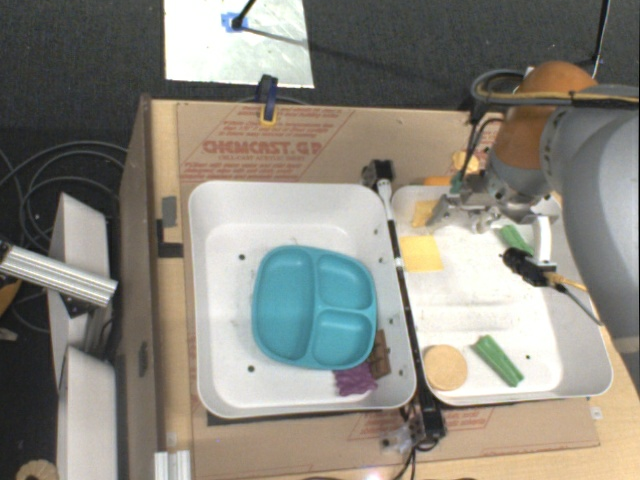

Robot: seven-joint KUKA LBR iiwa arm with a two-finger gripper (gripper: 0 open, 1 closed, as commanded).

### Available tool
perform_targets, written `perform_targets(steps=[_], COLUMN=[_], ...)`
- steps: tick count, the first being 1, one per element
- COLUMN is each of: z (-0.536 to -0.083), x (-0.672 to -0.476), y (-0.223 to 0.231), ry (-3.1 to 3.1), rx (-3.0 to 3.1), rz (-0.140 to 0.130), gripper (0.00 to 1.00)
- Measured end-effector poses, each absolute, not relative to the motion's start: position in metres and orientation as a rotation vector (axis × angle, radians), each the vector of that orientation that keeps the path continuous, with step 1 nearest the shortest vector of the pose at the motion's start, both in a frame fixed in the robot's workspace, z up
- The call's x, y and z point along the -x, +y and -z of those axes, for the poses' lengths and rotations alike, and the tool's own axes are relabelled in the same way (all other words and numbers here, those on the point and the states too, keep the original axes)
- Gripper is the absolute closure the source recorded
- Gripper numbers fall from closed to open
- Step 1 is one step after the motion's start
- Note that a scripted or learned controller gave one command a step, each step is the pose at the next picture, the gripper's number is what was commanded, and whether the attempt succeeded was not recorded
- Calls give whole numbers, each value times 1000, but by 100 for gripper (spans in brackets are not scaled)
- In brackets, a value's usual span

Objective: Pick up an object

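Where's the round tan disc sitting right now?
The round tan disc lies in the right bin, near its front-left corner, just left of the green stick and below the yellow square.

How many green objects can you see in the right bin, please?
2. One green stick lies near the front of the right bin, beside the round tan disc; another green piece sits farther back, just under the arm, which may hide more.
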State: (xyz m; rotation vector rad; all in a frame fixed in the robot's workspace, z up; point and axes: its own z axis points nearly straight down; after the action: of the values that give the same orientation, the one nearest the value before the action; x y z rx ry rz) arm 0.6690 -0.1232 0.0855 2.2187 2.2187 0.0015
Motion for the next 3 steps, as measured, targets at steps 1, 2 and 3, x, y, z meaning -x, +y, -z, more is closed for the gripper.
perform_targets(steps=[1, 2, 3], z=[-85, -85, -85], x=[-667, -668, -668], y=[-83, -91, -111], ry=[2229, 2225, 2221], rx=[-2213, -2219, -2221], rz=[-3, 2, 1], gripper=[0, 0, 0])
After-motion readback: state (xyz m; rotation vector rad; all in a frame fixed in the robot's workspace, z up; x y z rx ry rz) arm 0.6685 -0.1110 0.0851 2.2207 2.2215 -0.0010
